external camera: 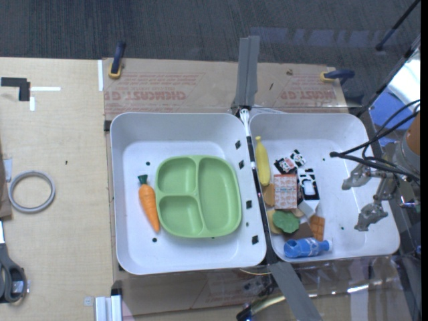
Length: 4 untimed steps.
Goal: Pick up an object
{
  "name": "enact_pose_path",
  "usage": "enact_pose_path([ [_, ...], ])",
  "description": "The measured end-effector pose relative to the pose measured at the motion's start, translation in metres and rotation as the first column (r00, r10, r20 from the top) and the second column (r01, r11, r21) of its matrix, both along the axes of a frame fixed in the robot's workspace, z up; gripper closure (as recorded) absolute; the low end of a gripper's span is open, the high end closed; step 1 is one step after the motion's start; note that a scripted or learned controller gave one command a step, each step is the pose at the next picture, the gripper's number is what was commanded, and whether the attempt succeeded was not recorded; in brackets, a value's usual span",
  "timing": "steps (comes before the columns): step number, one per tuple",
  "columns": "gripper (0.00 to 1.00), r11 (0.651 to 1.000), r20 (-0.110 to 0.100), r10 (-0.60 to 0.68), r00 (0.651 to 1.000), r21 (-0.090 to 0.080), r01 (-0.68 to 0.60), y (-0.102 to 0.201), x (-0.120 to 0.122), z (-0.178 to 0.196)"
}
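Gripper (pixel 366 198) sits over the bare right side of the right bin (pixel 348 129), fingers (pixel 370 215) spread apart with nothing between them. No target named, so any item counts; the candidates all crowd against the divider (pixel 253 179), the wall shared by the two bins, well apart from the gripper. Taking the divider as landmark: just right of it a yellow banana (pixel 262 164) standing lengthwise along the wall, then a red-and-white carton (pixel 285 191) beside that, black-and-white pieces (pixel 301 172) a bit further right, a green leafy item (pixel 285 223) and an orange-brown chunk (pixel 317 227) below the carton, and a blue bottle (pixel 306 247) lying on its side near the bin's front wall. Left of the divider, in the left bin (pixel 134 246), a green three-section plate (pixel 199 196) and beyond it a carrot (pixel 149 204) lying on the bin floor just beside the plate. Risks, as I judge them: the pile is packed tight, so a descent there could pinch two things at once or wedge a finger on top of one; the banana hugs the divider, leaving little room for a finger on that side; the bottle is round and could roll or squirt out of a close; the carton looks flat and may slip. Closing where the gripper is now would likely catch only air. The carrot looks the most isolated, but it is the farthest reach.
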State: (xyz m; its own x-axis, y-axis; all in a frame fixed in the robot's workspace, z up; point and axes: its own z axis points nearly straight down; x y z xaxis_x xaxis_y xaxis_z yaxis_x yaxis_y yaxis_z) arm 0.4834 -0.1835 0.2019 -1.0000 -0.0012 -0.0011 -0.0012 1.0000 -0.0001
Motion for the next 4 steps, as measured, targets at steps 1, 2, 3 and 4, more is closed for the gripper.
enact_pose_path([
  [1, 0.0, 0.945, 0.003, -0.328, 0.945, 0.001, 0.328, 0.017, 0.028, -0.108],
  [2, 0.0, 0.778, 0.001, -0.629, 0.778, 0.0, 0.629, 0.051, 0.086, -0.11],
  [3, 0.0, 0.477, 0.001, -0.879, 0.477, -0.005, 0.879, 0.057, 0.135, -0.11],
  [4, 0.0, 0.12, -0.018, -0.993, 0.119, -0.042, 0.992, 0.022, 0.166, -0.115],
])
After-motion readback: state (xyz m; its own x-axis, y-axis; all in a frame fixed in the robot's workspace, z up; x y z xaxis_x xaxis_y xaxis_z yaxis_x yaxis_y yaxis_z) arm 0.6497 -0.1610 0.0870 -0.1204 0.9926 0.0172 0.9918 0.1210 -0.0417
